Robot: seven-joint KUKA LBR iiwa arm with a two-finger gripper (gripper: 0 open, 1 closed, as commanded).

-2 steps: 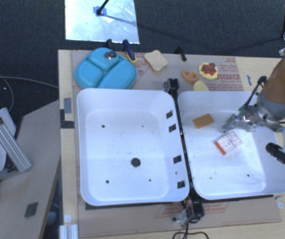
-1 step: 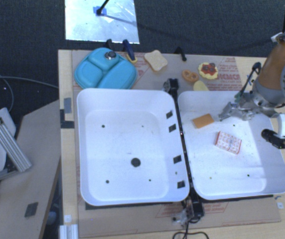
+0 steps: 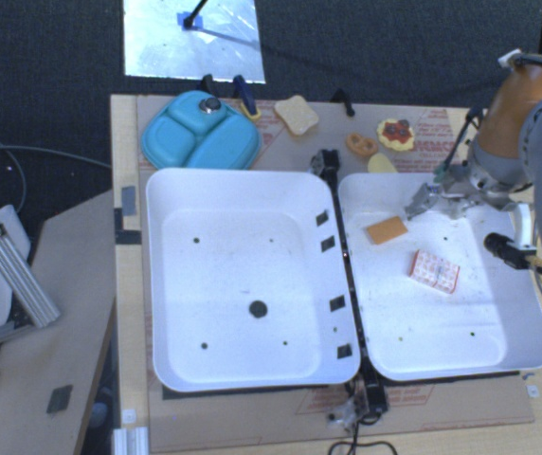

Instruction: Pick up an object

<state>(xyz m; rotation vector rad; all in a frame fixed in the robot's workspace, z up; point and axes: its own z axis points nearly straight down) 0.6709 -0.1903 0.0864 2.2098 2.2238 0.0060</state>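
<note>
Two shallow white bins sit side by side, smooth moulded plastic with rounded corners. The left bin (image 3: pixel 243 282) has a small dark round disc (image 3: pixel 258 308) lying flat near its middle, plus a few dark specks.

The right bin (image 3: pixel 442 349) holds two candidates for the pick. An orange block (image 3: pixel 386 230), flat and rectangular with a matte look, lies in the upper left part of the bin. A small flat packet (image 3: pixel 434 271) with a red and white printed pattern lies tilted near the bin's middle, well apart from the block.

On the cardboard behind the bins I see a light blue plastic tray (image 3: pixel 200 133) with moulded compartments, a slice of toy bread (image 3: pixel 297 115), a small orange-brown piece (image 3: pixel 361 143), a round piece with red topping (image 3: pixel 396 134), and a pale yellow piece (image 3: pixel 381 164) at the bin's rim.

The gripper (image 3: pixel 421 203) hangs over the upper part of the right bin, just to the right of the orange block and above it. I cannot tell how far apart its metal tips stand, and I see nothing between them. The grey arm (image 3: pixel 536 131) enters from the right, its orange band high, wrist angled down and leftward.
</note>
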